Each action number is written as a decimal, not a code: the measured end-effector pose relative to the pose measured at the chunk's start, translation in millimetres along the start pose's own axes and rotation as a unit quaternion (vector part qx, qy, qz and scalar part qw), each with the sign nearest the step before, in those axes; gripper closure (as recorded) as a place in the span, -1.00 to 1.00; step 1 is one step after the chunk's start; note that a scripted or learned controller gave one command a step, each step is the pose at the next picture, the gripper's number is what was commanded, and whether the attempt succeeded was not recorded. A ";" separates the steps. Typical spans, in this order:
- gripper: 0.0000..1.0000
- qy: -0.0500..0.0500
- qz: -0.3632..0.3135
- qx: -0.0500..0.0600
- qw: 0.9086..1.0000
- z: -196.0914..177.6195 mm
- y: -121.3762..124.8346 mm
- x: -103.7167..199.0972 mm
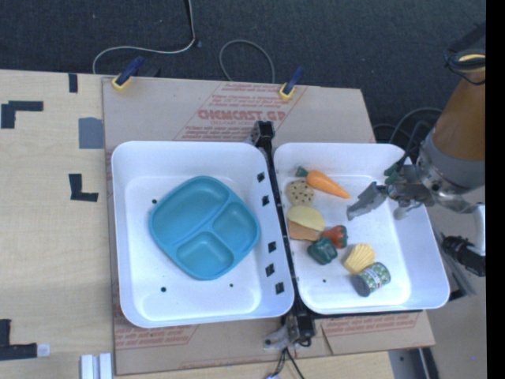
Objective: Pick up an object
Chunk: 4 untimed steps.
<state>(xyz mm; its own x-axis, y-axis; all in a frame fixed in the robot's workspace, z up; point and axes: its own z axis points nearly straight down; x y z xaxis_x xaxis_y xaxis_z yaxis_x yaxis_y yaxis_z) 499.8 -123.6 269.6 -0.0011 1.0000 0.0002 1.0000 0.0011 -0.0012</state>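
The right bin (410, 290) holds several toy foods: an orange carrot (326, 183), a speckled cookie (298, 191), a yellow and brown piece (305, 221), a red pepper (338, 235), a green pepper (321, 250), a ridged yellow piece (359, 257) and a small can (371, 278) lying on its side. My gripper (384, 203) hovers over the right half of that bin, to the right of the carrot. It is open, and nothing sits between its fingers.
The left bin (126, 164) holds a blue divided plate (205, 226). A black divider strip (272, 212) runs between the two bins. Both stand on a cardboard sheet (229, 109) held by clamps at the back, with cables behind it.
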 end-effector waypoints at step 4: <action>-1.00 -0.002 0.000 -0.002 1.000 173.8 164.8 28.4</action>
<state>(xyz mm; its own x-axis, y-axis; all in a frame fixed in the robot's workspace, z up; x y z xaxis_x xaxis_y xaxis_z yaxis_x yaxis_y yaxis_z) 664.3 -94.9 95.6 -0.0016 1.0000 -0.0033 1.0000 0.0016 0.0020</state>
